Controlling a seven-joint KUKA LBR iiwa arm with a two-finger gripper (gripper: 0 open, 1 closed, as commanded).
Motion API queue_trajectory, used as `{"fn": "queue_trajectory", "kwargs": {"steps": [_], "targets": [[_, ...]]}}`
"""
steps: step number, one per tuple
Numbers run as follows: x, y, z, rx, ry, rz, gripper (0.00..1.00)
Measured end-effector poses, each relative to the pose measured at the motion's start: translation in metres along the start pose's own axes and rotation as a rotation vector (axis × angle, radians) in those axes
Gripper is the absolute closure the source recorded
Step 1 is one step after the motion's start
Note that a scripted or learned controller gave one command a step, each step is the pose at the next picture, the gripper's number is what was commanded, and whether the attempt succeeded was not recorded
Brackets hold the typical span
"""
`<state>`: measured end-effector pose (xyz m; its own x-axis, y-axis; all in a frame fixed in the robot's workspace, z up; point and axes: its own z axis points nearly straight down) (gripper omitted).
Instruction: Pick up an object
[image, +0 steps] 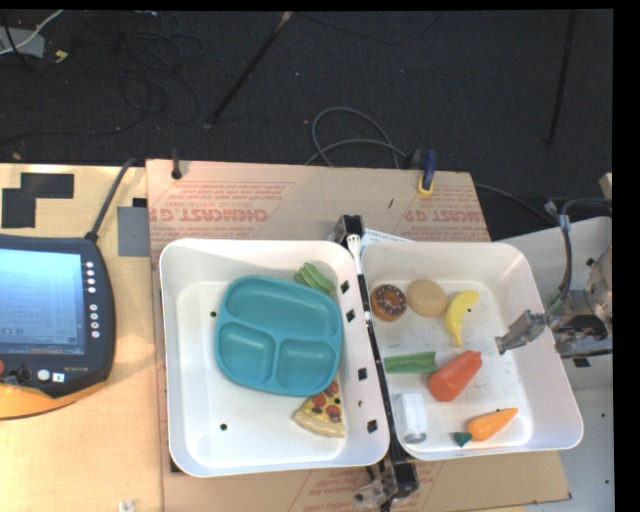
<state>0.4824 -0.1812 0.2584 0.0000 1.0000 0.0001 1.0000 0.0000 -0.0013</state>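
Note:
The right bin holds a chocolate donut, a tan round piece, a banana, a green stick, a red pepper, a carrot and a white block. In the left bin lie a teal divided plate, a green vegetable and a pizza slice. My gripper sits at the right bin's right wall, to the right of the banana and the pepper, touching none of the objects.
A teach pendant with a lit screen lies on the bench at the left. Cardboard lies under both bins, with a blue clamp at its far edge. Cables run over the dark floor behind.

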Motion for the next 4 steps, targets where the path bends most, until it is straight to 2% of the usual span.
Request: {"fn": "queue_trajectory", "kwargs": {"steps": [1, 2, 3, 4], "targets": [[0.046, 0.008, 0.141, 0.015, 0.007, -0.003, 0.0], [0.096, -0.004, 0.172, 0.002, 0.001, -0.002, 0.0], [0.171, 0.003, 0.066, -0.009, 0.002, -0.005, 0.0], [0.144, 0.005, 0.118, 0.0, 0.019, -0.013, 0.0]]}}
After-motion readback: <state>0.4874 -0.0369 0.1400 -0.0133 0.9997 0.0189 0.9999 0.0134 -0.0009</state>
